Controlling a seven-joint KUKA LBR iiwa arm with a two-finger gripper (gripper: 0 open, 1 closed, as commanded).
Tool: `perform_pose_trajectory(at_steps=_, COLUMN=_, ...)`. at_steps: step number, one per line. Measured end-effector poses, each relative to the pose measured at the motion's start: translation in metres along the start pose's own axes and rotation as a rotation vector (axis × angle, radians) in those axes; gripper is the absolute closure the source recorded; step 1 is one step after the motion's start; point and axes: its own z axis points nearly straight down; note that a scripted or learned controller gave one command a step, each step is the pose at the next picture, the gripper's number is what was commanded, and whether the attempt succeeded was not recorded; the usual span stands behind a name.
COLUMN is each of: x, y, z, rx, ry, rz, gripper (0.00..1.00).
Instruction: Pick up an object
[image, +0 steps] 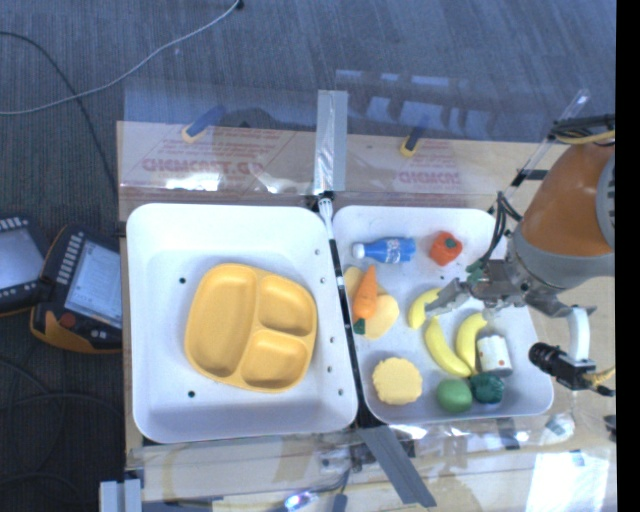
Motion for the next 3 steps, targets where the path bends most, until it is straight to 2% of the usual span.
perform_pose_trajectory(at_steps=1, x=-0.007, y=-0.001, z=0.093, rx=-0.015, ry=-0.004, rz=-0.050, gripper=0.00)
perform_pose_trajectory(at_steps=2, x=-0.037, y=-0.012, z=0.069, rx=-0.003, ry=-0.001, rz=-0.162, gripper=0.00)
perform_pose_trajectory(at_steps=3, x=-0.012, y=-0.032, z=0.093, rx=-0.016, ry=-0.013, rz=-0.283, gripper=0.00)
